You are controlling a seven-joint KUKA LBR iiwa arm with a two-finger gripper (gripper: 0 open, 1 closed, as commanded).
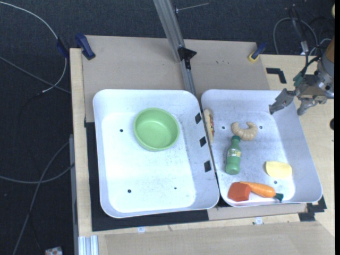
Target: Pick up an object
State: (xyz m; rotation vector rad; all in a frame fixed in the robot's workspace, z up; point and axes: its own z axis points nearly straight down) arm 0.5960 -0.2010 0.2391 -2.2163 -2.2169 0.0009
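The right bin (297, 137) holds a tan curved piece (245, 130), a green bottle (232, 155), a yellow piece (278, 169), an orange carrot (259, 189) lying over a red piece (239, 193), and a tan bread-like stick (209, 125) against its left wall. My gripper (291, 104) hovers at the bin's upper right corner. Its two fingers are spread apart with nothing between them. It is well clear of all the objects.
The left bin (114, 158) holds a green bowl (155, 128). A metal rail (172, 33) runs down from the top to the gap between the bins. Blue and yellow clamps sit on the bench's far edge.
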